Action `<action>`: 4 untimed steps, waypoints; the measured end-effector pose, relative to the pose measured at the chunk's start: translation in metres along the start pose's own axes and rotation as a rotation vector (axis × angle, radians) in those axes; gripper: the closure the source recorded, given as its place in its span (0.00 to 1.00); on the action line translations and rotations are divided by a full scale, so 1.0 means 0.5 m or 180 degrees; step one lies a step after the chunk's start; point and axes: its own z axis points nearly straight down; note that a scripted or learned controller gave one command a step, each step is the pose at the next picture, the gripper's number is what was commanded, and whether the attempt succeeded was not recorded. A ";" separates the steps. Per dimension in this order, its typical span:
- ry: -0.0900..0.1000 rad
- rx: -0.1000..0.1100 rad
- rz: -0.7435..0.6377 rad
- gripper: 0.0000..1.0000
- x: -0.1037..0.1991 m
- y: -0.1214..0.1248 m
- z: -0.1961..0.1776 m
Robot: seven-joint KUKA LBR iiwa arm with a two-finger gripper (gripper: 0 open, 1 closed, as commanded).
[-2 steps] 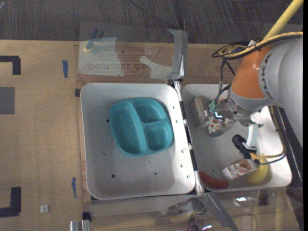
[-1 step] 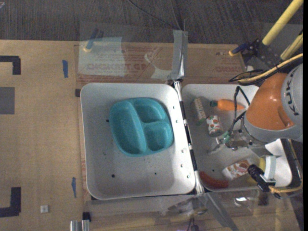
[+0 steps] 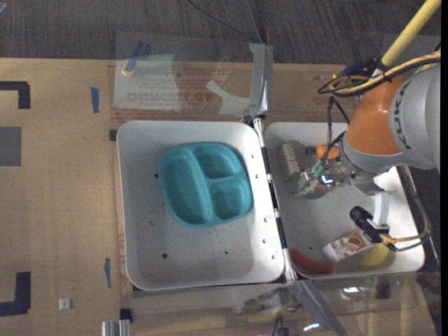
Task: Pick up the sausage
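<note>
Hanging low in the right bin (image 3: pixel 318 222), the hand (image 3: pixel 316 180) holds nothing that I can see. I cannot tell if it is spread or closed. The sausage (image 3: pixel 311 261) lies well apart from it, by the bin's near wall, so I think the hand must go there first. A plate (image 3: pixel 206 183) sits in the left bin (image 3: pixel 140 243).

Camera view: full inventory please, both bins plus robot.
bins: 2, white, side by side; left bin, right bin
plate: 1, teal, divided, left bin
sausage: 1, red-brown, right bin, lower left corner
packet: 1, white and red, right of sausage
fruit: 1, yellow, beside packet
ridged item: 1, beige, right bin, upper left
small item: 1, orange, partly hidden by arm
arm: 1, grey, orange band, over right bin
pincer: 1, above right bin, apart from sausage
</note>
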 end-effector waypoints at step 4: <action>-0.0002 -0.0004 0.1538 1.00 0.017 0.061 -0.022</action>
